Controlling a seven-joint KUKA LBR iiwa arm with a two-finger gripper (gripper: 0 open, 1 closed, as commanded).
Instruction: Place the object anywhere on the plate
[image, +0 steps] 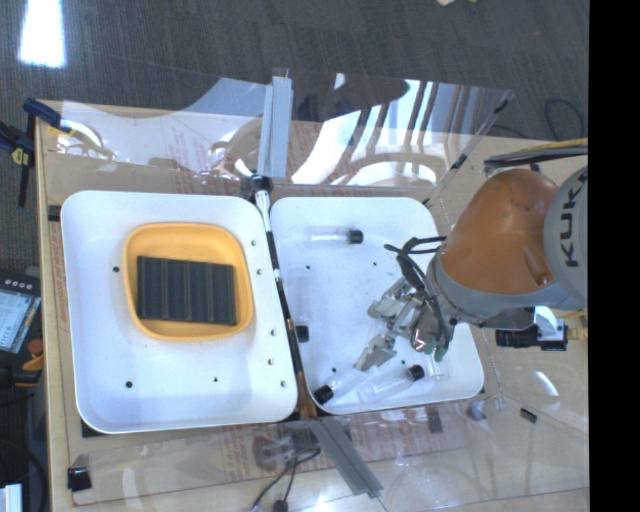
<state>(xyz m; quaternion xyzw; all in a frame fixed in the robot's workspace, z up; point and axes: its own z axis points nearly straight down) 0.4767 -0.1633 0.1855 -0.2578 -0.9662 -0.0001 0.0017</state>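
One clear tube (375, 383) below end effector (385, 335)

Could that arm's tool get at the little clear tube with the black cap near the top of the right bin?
Probably yes. The capped tube lies alone on open bin floor, nothing over it or beside it. The tool is in the same right bin, lower down, over other clear tubes.

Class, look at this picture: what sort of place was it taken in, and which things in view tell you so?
Most likely a robotics lab test bench. A grey and orange robot arm reaches over two white bins; clear plastic screens fence the bench, and loose cables trail at its front edge.
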